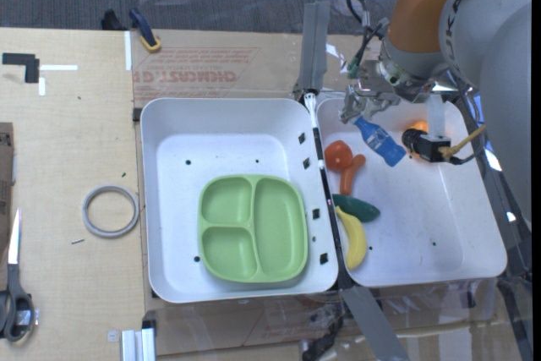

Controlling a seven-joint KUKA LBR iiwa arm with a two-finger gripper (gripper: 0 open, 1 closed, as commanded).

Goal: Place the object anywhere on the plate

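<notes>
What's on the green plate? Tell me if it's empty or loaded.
Empty. All three compartments of the green plate show bare; the blue bottle lies in the right bin.

The pale wooden bench (68, 148) bears two white bins (161, 182), a flattened cardboard sheet (211, 68), a grey tape ring (111, 210), and what look like scissors (15, 300).

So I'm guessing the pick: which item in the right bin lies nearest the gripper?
The blue bottle, just below the gripper. The orange toy, the green one and the banana lie farther down the bin.
</notes>
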